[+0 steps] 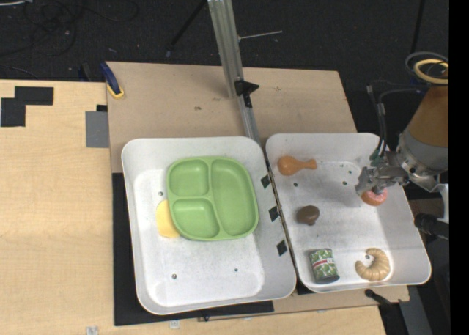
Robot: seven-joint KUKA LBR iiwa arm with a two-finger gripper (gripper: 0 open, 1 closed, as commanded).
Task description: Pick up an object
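My gripper [374, 184] hangs over the right side of the right bin [410, 253], on the grey arm with the orange band that reaches in from the right. A small red and pink object [375, 196] shows directly beneath the gripper's tip and touches it in this view. Other objects lie in the same bin: an orange drumstick-shaped toy [294, 166] at the back left, a brown lump [307, 215] in the middle, a green can [322, 264] at the front, and a tan croissant [374, 264] at the front right.
The left bin [139, 157] holds a green divided tray [212, 199] with a yellow object [165, 221] tucked under its left edge. A metal post [229, 55] rises behind the bins. Black clips [272, 212] sit where the two bins meet.
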